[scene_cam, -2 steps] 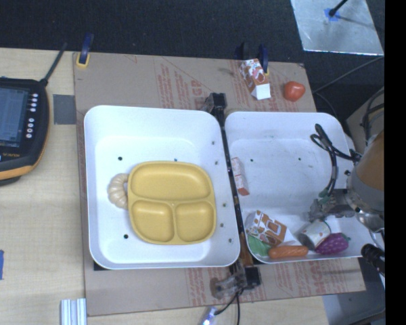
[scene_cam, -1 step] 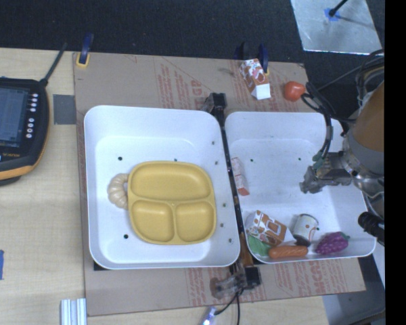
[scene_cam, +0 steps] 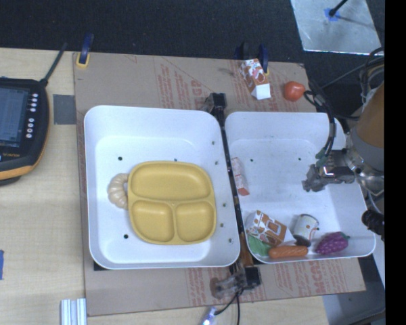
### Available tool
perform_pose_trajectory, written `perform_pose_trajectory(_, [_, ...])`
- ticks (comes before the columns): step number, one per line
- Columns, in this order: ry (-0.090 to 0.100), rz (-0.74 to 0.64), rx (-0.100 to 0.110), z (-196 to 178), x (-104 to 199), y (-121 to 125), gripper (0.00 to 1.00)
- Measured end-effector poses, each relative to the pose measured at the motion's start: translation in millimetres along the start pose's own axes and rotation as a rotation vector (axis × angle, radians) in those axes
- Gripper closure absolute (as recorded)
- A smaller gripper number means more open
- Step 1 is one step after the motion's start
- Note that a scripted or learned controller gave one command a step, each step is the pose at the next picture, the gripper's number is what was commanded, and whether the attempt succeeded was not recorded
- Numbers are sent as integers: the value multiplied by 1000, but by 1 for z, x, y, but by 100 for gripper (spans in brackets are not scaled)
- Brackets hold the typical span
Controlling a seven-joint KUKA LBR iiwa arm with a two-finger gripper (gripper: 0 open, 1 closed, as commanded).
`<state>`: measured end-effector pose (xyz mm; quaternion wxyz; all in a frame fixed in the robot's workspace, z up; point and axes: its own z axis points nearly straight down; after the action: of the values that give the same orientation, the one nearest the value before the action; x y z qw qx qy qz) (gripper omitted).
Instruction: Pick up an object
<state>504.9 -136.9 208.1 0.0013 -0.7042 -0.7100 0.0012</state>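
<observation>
1. The end effector (scene_cam: 323, 176) sits at the right of the frame, over the right-hand white bin (scene_cam: 277, 141), low above its bare floor near the bin's right wall.
2. Whether it is apart or together, I cannot tell from this slanted view; nothing visible sits in its grip.
3. Down in the lower part of that right bin lies a cluster of toy food: a small printed carton (scene_cam: 266, 228), a green piece (scene_cam: 256, 246) under it, an orange carrot (scene_cam: 288, 252) lying flat along the lower wall, a bunch of purple grapes (scene_cam: 331, 243) toward the lower right corner, and a small white and dark object (scene_cam: 304, 225) just above the carrot.
4. That cluster lies below and left of the end effector, apart from it.
5. A slim pinkish packet (scene_cam: 239, 176) lies against the right bin's left wall, well left of the end effector.
6. The left-hand white bin (scene_cam: 101, 154) carries a yellow divided tray (scene_cam: 170, 202) in its middle, with a pale ridged pastry-like toy (scene_cam: 117, 190) touching the tray's left edge.
7. Above the bins, on the brown cardboard (scene_cam: 155, 80) covering the desk, stand a small milk-style carton (scene_cam: 254, 78) and a red tomato-like ball (scene_cam: 294, 90) just to its right.
8. At the left edge of the frame sits a control pendant (scene_cam: 13, 127) with an orange rim.
</observation>
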Motion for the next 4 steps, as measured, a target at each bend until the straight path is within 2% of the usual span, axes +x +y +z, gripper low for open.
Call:
perform_pose_trajectory(1, [0, 4, -2, -55, 37, 53, 100])
perform_pose_trajectory(2, [0, 4, -2, -68, 53, 108, 100])
perform_pose_trajectory(4, [-2, -7, 2, -88, 52, 108, 100])
